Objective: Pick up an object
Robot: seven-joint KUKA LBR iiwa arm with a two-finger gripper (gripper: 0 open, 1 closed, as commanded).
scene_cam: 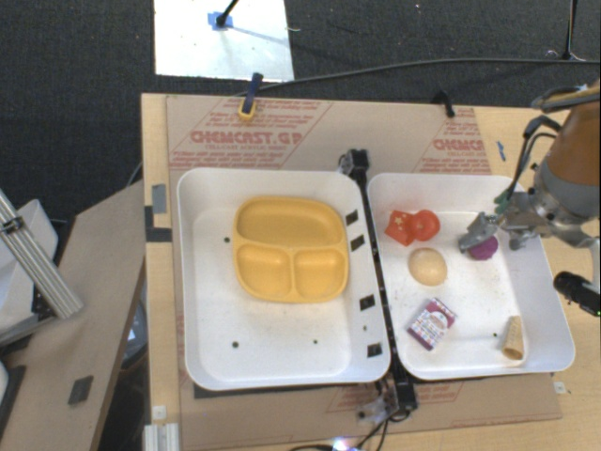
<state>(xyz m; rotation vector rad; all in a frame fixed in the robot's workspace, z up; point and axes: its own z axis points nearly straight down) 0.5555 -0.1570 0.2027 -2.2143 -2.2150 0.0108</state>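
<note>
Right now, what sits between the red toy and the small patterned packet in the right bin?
In the camera view, a pale egg-shaped object lies between the red toy and the patterned packet.

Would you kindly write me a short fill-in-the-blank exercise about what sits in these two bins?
1. The yellow divided tray lies in the ____ bin.
2. The gripper is right above the small ____ object.
3. The tray has ____ compartments.
4. The cone lies near the right bin's ____ corner.

Missing words: left; purple; three; front right
</note>
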